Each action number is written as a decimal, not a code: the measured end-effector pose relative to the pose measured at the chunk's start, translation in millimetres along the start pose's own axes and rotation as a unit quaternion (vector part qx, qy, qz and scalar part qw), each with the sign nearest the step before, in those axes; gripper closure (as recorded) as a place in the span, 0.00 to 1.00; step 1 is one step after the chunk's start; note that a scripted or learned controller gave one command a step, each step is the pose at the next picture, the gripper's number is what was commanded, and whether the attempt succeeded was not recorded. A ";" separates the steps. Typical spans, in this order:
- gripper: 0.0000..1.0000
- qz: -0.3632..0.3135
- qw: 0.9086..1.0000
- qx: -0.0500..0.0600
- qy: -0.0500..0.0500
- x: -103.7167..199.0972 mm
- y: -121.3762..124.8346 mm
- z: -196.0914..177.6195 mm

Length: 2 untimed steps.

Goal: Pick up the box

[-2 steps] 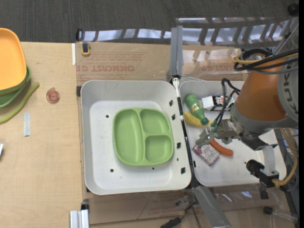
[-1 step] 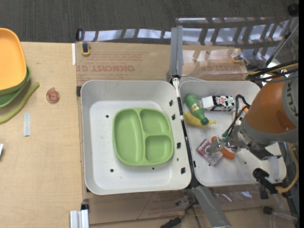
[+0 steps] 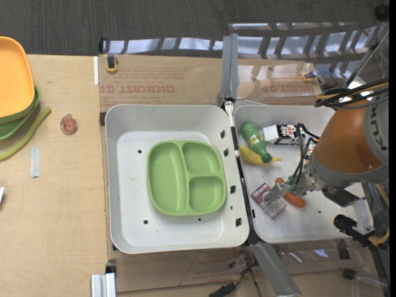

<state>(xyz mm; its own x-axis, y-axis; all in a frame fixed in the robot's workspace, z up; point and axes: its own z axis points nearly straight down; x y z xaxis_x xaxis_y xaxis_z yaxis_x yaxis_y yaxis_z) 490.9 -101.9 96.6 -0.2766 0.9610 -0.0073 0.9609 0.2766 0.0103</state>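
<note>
- Box (image 3: 270, 198): small, patterned, lying flat in the right bin (image 3: 309, 231), near its left wall, not lifted.
- Gripper (image 3: 291, 189): low over the box's right edge, beside an orange carrot-like piece (image 3: 296, 199); whether the fingers are spread or pressed together cannot be told.
- Judged step: approach or grasp attempt. Next move calls for straddling the box and closing.
- Farther: banana (image 3: 255, 156), green bottle (image 3: 255, 140).
- Left bin (image 3: 124, 228): green divided plate (image 3: 185, 177).

The small box (image 3: 268, 199), pink-and-grey printed, lies flat and askew, toward seven o'clock in the right bin (image 3: 322, 231).
</note>
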 end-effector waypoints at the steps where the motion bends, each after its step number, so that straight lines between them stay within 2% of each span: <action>1: 0.00 -0.178 0.984 0.000 0.000 -4.5 17.4 -0.2; 2: 0.00 -0.064 0.998 0.003 0.003 -3.1 16.1 0.9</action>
<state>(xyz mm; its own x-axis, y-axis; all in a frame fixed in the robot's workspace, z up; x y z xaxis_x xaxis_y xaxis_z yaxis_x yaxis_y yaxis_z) 507.3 -100.5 95.9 -0.3979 0.9174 -0.0016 0.9174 0.3979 0.0042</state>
